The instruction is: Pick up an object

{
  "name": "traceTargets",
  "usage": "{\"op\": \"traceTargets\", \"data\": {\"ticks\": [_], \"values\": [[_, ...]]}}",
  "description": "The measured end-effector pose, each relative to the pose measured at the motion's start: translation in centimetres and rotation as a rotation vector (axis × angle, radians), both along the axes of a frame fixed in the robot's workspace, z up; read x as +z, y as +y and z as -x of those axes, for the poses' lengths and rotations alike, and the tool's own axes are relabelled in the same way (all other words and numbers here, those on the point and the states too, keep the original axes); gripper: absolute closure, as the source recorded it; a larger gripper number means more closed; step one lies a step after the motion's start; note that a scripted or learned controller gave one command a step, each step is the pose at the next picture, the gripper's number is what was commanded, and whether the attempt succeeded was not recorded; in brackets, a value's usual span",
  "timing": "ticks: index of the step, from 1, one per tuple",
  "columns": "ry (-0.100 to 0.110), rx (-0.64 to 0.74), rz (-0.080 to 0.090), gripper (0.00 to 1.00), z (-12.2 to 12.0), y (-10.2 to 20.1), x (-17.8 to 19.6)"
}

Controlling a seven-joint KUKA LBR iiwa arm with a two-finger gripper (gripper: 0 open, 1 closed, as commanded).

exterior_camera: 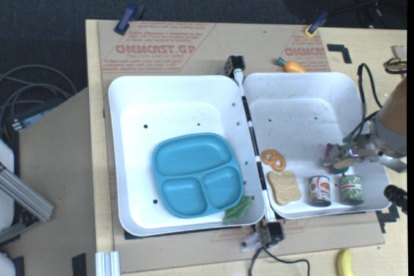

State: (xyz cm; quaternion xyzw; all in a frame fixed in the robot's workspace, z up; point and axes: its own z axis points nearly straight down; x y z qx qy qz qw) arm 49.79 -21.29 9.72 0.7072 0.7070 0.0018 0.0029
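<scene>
The pincer hangs low inside the right bin, near its right wall, so the arm is placed to work the cluster of small items in the near part of that bin. Whether it is open or closed I cannot tell; the tips blur into the bin floor.

Just below the pincer stands a green-labelled can, the likeliest object to pick. Beside that, a red-labelled can stands just left. Further left of the pincer lie a slice of bread and a pretzel, flat and harder to pinch.

Well left, in the other bin, a blue divided plate lies with a green leafy piece at its near edge, out of the present reach.
</scene>
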Motion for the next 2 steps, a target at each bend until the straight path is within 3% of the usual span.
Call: {"op": "traceTargets", "data": {"ticks": [1,2], "values": [[0.005,0.002,-0.002,1.00,-3.5,6.7,7.9],[0.008,0.002,-0.003,1.00,-3.1,12.9,8.7]]}}
